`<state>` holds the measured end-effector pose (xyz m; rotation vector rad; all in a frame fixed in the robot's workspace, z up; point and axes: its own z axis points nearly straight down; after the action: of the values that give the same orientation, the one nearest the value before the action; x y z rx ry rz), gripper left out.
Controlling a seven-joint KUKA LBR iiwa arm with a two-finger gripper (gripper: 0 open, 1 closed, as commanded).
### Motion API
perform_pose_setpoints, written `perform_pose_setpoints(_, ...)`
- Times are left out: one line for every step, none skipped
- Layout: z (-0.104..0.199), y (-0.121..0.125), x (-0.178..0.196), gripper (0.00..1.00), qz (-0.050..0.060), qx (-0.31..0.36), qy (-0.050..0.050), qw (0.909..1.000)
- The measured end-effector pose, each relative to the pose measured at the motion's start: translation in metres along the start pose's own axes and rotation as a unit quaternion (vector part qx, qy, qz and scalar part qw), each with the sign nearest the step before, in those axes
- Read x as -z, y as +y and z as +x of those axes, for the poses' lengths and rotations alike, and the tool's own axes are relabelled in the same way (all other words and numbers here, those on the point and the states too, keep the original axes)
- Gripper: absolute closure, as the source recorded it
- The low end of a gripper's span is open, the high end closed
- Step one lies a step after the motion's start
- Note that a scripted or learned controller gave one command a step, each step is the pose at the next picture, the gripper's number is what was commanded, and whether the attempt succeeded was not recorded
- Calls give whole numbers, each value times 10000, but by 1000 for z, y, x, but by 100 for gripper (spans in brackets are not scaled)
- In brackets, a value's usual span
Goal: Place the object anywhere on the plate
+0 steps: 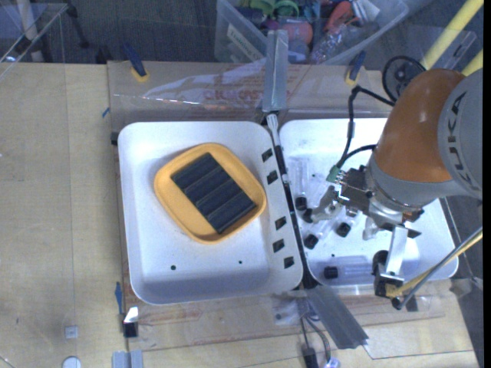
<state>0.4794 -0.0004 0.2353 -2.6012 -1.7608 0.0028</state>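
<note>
My grey, orange-banded arm (418, 129) sits closest, its gripper (341, 205) over the right white bin (307, 140); I cannot tell how far open it is. The black ribbed rectangular block (213, 192) lies well apart from the gripper, seemingly flat on the yellow rounded plate (163, 188) in the neighbouring white bin (146, 267).

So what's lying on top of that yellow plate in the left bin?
A black ridged slab covers the middle of the yellow plate; the rim shows all around. What lies beneath the slab is hidden, and whether it is loose or fixed cannot be told.
</note>
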Motion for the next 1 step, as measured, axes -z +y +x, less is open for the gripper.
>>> perform_pose_setpoints(4, -2, -6, 0, 21, -79, -3, 10000)
